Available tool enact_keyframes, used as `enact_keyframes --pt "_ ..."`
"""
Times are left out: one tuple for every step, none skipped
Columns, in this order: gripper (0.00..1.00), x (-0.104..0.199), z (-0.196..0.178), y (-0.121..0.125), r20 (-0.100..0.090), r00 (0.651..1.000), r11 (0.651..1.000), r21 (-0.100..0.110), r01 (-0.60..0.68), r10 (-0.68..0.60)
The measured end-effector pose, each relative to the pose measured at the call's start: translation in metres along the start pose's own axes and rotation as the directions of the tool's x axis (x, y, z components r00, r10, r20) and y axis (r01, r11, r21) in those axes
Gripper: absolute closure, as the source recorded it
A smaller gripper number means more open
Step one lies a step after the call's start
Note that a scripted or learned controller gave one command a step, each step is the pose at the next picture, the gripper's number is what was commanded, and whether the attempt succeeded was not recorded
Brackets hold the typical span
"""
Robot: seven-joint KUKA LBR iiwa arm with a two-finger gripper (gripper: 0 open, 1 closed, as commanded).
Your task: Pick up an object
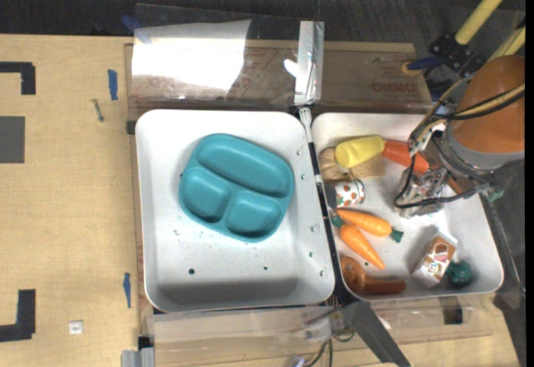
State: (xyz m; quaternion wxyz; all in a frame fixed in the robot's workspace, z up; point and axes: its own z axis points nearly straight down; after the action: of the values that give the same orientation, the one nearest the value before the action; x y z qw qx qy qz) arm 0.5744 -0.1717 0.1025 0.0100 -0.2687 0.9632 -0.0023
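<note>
Arm (pixel 492 119) comes in from the right, orange band over the R bin's (pixel 488 228) upper-right corner. Gripper (pixel 423 190) hangs low over the R bin's upper-right part, wires and metal bits cluttering the tip. Can't tell if it's apart or together; tip is too small and tangled to read. Nothing visibly clamped in it.

R bin contents:
- yellow toy (pixel 360 150) at top, lying on its side, w/ a tan piece (pixel 330 163) just beside it on the left, near the divider.
- orange-red piece (pixel 399 153) just right of the yellow toy, running toward the gripper; its far end is hidden behind the tool.
- small white cup w/ red dots (pixel 351 190) below the yellow toy.
- 2 toy carrots mid-bin: upper carrot (pixel 365 222) lies roughly horizontal, green stub at its right end; lower carrot (pixel 362 246) angled down-right, touching or nearly touching the upper one at the left end.
- brown sausage-like piece (pixel 374 280) along the bottom wall.
- small white/orange carton (pixel 435 260) lower right, tilted, w/ a dark green item (pixel 459 274) just beside it at the corner.

Closest things to the gripper: the orange-red piece, then the upper carrot below-left, apart from it.

L bin (pixel 158 190) holds a teal divided tray (pixel 236 186), 3 compartments, lying tilted near bin centre. Clear plastic sheet (pixel 200 65) behind the L bin. Both bins sit on a tan wood bench (pixel 58 190).
</note>
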Motion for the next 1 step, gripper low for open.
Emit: enact_keyframes --pt "1.0 -0.014 -0.142 0.023 -0.003 0.971 0.971 0.002 -0.241 0.241"
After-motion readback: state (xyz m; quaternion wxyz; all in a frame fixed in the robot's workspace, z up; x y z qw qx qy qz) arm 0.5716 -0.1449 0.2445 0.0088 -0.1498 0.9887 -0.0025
